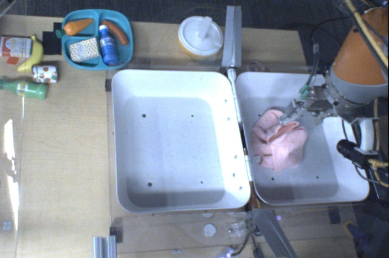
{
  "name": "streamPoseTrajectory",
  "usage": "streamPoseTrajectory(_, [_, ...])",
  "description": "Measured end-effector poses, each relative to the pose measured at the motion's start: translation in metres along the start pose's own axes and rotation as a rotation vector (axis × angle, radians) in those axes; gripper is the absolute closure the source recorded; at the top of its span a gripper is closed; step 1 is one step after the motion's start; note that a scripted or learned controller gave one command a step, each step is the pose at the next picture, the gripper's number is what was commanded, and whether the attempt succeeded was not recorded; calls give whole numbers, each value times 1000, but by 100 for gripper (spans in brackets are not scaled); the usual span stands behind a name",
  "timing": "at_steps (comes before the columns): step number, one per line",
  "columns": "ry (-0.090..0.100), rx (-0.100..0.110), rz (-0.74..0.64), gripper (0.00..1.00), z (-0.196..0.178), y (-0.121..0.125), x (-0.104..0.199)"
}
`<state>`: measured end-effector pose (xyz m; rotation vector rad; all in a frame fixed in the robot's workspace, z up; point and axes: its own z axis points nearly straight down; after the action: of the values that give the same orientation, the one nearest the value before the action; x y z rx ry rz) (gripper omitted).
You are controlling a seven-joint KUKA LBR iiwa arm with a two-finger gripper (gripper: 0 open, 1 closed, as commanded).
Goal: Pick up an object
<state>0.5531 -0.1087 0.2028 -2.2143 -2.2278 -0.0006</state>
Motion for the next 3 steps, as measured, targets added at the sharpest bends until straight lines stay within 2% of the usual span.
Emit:
streamPoseTrajectory(1, [-2,-13,-58,0,114,44,5])
streamPoseTrajectory(2, [-4,-13,-274,0,114,46,22])
streamPoseTrajectory(3, [-4,-13,-274,0,114,46,22])
